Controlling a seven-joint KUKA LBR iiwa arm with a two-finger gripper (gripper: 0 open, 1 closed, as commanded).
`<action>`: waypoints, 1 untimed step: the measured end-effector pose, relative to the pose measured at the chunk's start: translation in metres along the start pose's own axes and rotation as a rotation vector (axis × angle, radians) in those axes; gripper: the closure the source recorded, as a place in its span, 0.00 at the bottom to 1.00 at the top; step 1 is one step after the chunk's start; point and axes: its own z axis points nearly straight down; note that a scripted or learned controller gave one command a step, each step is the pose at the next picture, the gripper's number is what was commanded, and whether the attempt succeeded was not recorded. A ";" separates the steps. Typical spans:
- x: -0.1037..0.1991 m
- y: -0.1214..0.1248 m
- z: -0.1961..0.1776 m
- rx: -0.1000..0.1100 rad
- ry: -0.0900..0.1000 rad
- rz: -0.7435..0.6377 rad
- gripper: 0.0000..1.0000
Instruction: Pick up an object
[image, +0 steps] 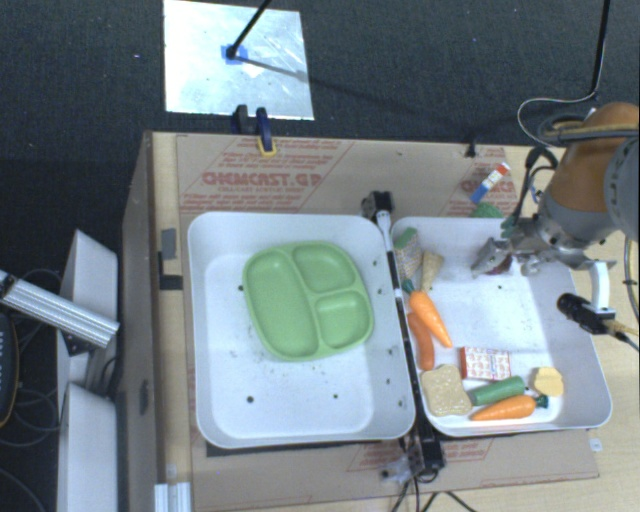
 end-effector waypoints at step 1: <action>0.037 0.021 0.034 0.003 0.002 -0.002 0.00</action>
